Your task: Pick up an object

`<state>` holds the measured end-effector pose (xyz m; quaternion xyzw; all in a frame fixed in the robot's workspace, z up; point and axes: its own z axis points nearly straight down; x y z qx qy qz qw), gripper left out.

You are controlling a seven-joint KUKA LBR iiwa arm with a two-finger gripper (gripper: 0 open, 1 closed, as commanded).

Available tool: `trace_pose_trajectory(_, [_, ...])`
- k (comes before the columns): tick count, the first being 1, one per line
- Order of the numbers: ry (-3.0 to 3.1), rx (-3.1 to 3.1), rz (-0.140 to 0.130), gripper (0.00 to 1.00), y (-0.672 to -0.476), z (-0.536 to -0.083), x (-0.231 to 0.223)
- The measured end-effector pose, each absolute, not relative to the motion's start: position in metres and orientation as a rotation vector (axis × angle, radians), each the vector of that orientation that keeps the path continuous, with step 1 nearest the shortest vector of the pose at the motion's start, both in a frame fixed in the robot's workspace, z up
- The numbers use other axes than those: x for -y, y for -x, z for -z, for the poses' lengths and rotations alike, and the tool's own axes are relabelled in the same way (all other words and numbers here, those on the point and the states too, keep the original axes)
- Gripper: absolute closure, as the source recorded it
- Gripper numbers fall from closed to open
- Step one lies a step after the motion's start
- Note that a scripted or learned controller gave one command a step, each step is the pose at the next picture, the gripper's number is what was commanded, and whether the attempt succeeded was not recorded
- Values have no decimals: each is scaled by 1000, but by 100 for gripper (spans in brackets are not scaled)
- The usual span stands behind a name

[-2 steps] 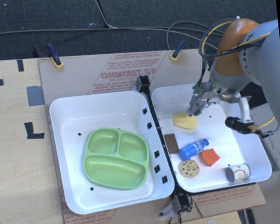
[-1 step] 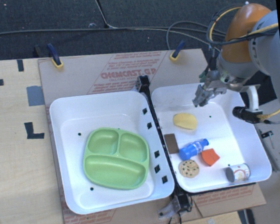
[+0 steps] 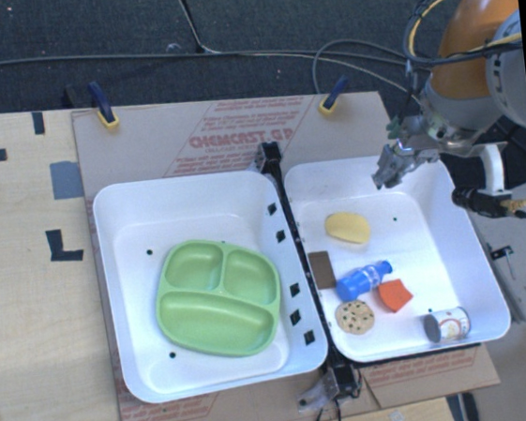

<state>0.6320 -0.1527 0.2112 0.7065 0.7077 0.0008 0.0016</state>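
The tabletop carries two shallow white bins side by side. The left bin holds a large green divided plate. The right bin holds everything small enough for me to pick.

My arm, grey with an orange band, reaches in from the right. My tool hangs over the far rim of the right bin, apart from every object and touching nothing that I can make out. It is small and dark at this angle, so I cannot tell how it is set; nothing shows in its grip.

Risks, as I judge them. The tool sits close to the bin's far wall, so a straight descent here could strike the rim or close on bare floor. The yellow rounded piece is the nearest target, but its smooth domed shape could slip out. The blue bottle lies on its side, touching the orange block, so a grasp there may nudge both or catch two. The brown rectangle and the cookie lie flat and low, hard to get under. The small can, on its side in the near corner, could roll away.
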Motion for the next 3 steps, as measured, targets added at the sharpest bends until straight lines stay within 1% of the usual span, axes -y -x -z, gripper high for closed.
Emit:
trace_pose_trajectory(1, [-2218,-2221,-2,100,-633,-247,152])
trace_pose_trajectory(2, [-2219,-2227,1,100,-610,-243,113])
trace_pose_trajectory(3, [-2217,-2230,0,100,-589,-249,61])
